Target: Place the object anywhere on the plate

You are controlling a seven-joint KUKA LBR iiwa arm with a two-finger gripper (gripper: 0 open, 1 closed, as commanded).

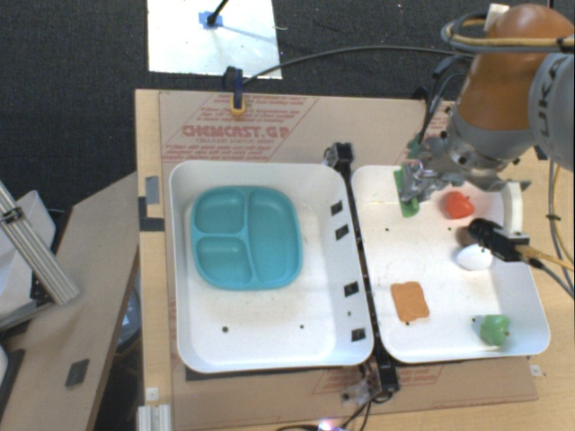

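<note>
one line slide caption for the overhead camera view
KUKA arm's gripper hovers over the right bin of toy foods; teal divided plate waits in the left bin.

1. Two bins side by side on the bench: left bin [193, 330], right bin [530, 326].
2. In the left bin, a divided plate [247, 238], toward its far left.
3. In the right bin: flat slab [410, 301] near the front left; rounded piece [493, 329] at the front right corner; small item [458, 206] toward the back; pale lump [473, 258] just before it.
4. Gripper [411, 189] over the right bin's back left.

Dark carpet [72, 61] behind a cardboard-covered bench [269, 124].
</note>
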